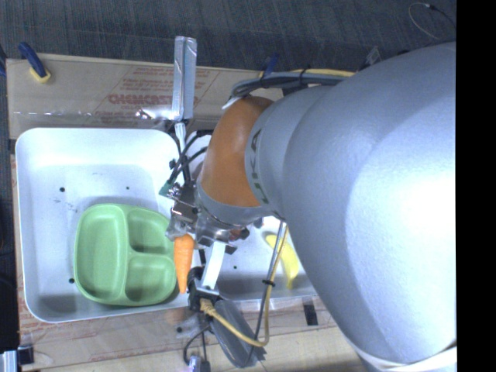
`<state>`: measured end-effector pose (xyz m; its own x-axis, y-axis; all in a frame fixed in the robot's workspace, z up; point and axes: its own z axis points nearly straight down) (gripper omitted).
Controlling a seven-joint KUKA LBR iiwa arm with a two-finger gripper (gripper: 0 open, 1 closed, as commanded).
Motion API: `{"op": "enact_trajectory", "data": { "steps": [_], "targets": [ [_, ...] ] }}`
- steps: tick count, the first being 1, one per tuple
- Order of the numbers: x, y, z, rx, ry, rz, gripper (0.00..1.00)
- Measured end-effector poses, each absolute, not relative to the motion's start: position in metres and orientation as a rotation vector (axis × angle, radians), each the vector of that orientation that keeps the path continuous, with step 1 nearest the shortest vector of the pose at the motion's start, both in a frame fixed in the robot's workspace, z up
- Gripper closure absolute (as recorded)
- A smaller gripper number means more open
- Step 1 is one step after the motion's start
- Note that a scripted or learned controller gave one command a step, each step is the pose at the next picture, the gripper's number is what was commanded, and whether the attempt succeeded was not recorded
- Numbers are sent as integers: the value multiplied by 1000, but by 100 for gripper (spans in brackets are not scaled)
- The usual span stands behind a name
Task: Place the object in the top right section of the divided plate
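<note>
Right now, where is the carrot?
In the camera view, the carrot stands roughly upright just below the arm's wrist, beside the right edge of the green divided plate, near the wall between the two white bins.

A yellow object (288, 260) lies in the right white bin (256, 273).

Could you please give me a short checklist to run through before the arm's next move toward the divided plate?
1. Green divided plate lies flat in the left bin: ok.
2. Plate's sections free of other things: ok.
3. Carrot sits at the hand, by the plate's right rim: ok.
4. Carrot truly gripped by the hand: cannot tell.
5. Carrot over the top right section: not ok, it hangs beside the rim.
6. Yellow item in the right bin, apart from the carrot: ok.
</note>
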<state>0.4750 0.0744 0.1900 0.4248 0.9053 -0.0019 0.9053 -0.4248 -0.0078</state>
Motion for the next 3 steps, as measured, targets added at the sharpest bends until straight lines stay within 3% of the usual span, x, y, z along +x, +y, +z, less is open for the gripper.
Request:
{"op": "enact_trajectory", "data": {
  "steps": [1, 2, 3],
  "targets": [
    [488, 74, 271, -2445, -1970, 2, 100],
    [475, 78, 189, -2791, -1432, 12, 100],
    [475, 78, 190, -2791, -1432, 11, 0]
  ]
}}
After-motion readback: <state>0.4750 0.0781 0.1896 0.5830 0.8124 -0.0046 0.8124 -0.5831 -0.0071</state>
